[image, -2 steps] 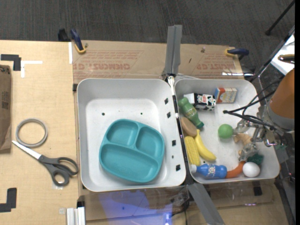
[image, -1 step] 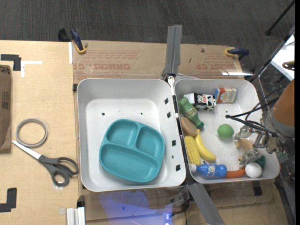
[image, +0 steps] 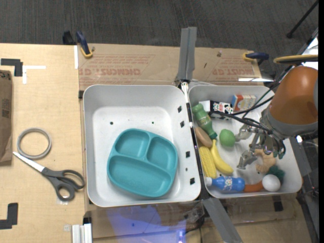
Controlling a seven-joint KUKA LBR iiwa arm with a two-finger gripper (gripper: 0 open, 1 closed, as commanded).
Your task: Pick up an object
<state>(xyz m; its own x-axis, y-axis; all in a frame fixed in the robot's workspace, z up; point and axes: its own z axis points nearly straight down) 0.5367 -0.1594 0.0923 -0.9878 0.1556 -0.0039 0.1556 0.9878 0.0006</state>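
The right bin (image: 293, 189) holds several objects. A green bottle (image: 201, 116) lies at its left wall, with a yellow corn cob (image: 207, 161) and a banana (image: 220, 158) below it. A green ball (image: 227, 137) sits near the middle. A blue bottle (image: 227, 184), an orange carrot (image: 253, 187) and a white ball (image: 271, 183) line the front wall. My gripper (image: 245, 147) hangs low over the bin's middle, right of the green ball, open, with nothing between its fingers. A tan object (image: 264, 161) lies partly under the wrist.
The left bin (image: 96, 135) holds a teal divided plate (image: 143, 162). A black-and-white carton (image: 221, 107) and a red-and-white box (image: 244, 102) stand at the right bin's back. Scissors (image: 55, 178) and a tape roll (image: 34, 142) lie on the bench at left.
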